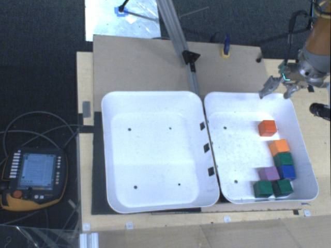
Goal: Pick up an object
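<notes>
Beside the bench's left edge lies a teach pendant (33, 177). Next comes the left bin (116, 190), then the right bin (227, 190), whose right side holds an orange-red cube (267, 128), an orange cube (280, 147), and green, blue and purple cubes clustered below. Above its far right corner hangs the gripper (280, 88), fingers spread apart, holding nothing.

Two bins side by side on desk (155, 61). Blocks (276, 164) clustered in right bin (227, 138), toward its right wall. Claw (279, 89) above that bin's far right corner.
</notes>
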You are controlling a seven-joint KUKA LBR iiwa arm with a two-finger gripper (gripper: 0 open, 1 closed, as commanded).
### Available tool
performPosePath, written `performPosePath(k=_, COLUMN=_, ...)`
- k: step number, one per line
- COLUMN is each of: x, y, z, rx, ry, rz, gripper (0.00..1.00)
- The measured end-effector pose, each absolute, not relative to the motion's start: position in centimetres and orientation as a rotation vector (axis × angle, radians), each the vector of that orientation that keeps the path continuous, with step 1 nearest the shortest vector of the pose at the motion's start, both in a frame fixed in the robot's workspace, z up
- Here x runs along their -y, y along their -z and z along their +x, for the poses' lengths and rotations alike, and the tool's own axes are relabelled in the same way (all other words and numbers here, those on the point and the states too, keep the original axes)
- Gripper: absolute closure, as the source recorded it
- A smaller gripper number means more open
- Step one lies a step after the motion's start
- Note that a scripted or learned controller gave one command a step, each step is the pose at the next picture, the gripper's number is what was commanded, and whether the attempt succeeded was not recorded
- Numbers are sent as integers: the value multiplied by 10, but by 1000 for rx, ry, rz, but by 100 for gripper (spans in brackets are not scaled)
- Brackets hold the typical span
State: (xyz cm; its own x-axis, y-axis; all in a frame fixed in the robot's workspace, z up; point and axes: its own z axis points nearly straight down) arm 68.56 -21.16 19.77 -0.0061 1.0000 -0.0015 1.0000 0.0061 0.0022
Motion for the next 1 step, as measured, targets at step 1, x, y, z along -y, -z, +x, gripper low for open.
performPosePath(k=1, x=212, y=-198, z=686, rx=-2225, ry=1, rz=2214, gripper=0)
